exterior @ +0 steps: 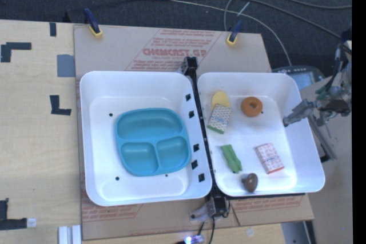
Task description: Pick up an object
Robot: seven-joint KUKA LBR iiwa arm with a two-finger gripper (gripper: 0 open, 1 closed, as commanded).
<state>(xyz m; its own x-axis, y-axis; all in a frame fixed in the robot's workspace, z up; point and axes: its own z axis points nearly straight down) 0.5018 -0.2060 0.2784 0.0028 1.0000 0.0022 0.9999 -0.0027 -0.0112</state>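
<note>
The tool (293, 116) sits at the right bin's (297, 88) rim, and its fingers are too small and blurred to tell whether they stand apart or together. The arm (337, 94) behind it is cut off at the right side of the view, so just a grey tangle of its wrist parts shows. The small box (269, 158) carries red print too fine to read. The patterned packet (219, 119) covers the lower end of the yellow piece (220, 99). The dark lump (250, 182) near the bin's front wall is too blurred to name. The surface (34, 140) runs out of view at the left and bottom edges
</note>
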